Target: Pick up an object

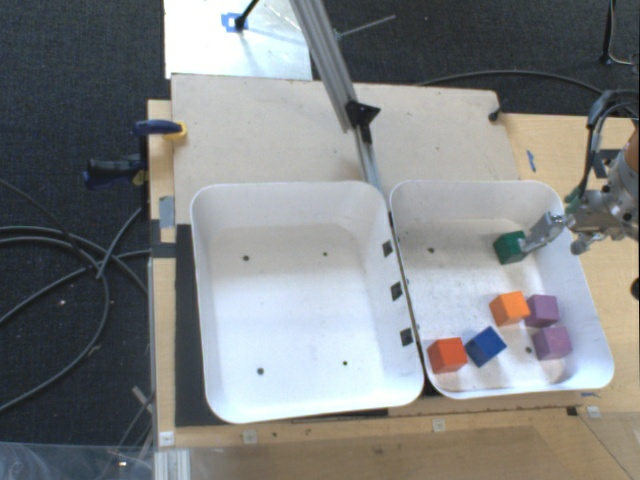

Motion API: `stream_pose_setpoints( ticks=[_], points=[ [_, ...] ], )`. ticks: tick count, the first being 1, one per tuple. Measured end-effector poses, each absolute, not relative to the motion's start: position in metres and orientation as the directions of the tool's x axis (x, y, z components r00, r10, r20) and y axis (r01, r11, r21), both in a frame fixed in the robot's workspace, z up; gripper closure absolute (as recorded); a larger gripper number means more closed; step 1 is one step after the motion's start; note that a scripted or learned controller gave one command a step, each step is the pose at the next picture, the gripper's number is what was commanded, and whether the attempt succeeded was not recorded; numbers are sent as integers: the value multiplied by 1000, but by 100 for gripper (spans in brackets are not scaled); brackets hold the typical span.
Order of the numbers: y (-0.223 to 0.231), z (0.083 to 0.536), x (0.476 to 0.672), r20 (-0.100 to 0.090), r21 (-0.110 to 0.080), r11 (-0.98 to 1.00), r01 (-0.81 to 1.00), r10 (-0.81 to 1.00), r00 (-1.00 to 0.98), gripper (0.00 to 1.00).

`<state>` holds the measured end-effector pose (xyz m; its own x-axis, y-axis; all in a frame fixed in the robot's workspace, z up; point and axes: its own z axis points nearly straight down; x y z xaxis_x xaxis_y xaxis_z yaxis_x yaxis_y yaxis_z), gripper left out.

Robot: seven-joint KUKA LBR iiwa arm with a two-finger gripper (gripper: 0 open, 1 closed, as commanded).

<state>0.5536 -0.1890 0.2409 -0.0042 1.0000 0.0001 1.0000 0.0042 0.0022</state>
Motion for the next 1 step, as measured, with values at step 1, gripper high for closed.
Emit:
stream_pose_setpoints(
  ticks=[1],
  points=[
    [-214,87,652,-1,1,7,1000,1000,-7,0]
  ],
)
